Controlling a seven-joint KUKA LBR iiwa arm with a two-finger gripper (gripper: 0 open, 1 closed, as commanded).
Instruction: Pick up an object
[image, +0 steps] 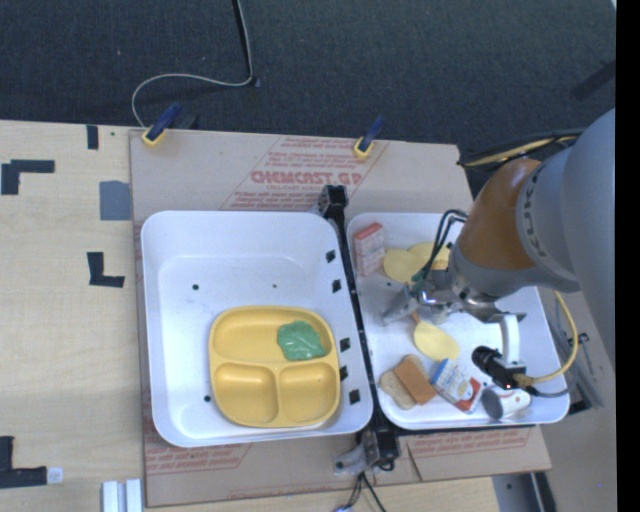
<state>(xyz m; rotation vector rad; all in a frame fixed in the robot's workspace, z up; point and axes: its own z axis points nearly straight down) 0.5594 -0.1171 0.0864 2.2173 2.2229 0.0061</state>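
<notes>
Camera view is showing the tool hanging low in the right bin, beside a pale yellow piece; its grip I cannot tell. Approach is looking underway; closing squarely on that piece comes next.

A brown cardboard sheet with red lettering lies under 2 white bins, held at its far edge by 2 clamps, one at the left corner and one further right. A thin cable loops over the dark floor beyond. Dark tape marks dot the wooden benchtop.
</notes>
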